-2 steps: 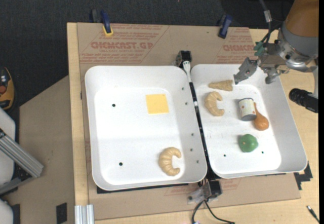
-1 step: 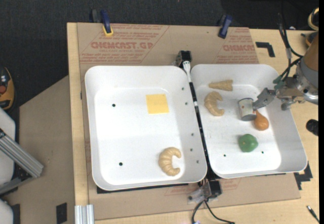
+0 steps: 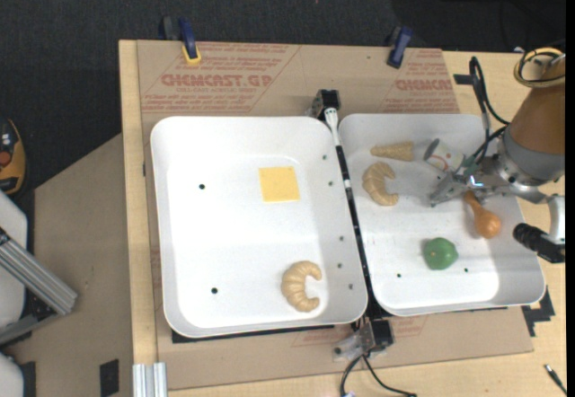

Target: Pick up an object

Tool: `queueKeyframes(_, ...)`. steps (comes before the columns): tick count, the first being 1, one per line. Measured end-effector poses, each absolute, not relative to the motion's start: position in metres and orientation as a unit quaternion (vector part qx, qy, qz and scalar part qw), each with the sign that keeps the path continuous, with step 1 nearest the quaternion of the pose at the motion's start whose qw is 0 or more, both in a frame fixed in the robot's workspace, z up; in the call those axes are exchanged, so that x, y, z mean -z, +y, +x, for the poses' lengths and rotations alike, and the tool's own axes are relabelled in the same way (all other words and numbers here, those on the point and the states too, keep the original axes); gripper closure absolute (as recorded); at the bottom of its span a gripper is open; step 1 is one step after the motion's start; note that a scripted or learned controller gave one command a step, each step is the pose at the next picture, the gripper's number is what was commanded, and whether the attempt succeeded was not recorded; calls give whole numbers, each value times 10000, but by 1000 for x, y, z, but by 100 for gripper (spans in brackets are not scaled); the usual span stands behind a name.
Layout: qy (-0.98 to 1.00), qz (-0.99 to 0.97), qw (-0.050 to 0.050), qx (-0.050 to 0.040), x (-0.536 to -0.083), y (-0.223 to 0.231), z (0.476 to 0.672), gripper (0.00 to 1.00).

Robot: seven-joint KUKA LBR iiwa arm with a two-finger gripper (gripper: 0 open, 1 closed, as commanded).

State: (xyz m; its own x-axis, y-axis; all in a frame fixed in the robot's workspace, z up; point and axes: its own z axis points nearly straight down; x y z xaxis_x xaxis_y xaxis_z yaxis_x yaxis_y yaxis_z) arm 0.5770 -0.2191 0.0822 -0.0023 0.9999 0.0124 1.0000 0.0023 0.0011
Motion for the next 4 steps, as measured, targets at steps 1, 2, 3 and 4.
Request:
queueKeyframes(1,-7078,-7064,4,16,-96,-221,576,100)
queueKeyframes(2,-7101,-7041,-65,48,-205,-165,623,100)
queueKeyframes(3,-7089,-7053,-32,22,-243,-116,643,100)
queueKeyframes(4,-7107,-7034,44,-2,-198,-12,636,100)
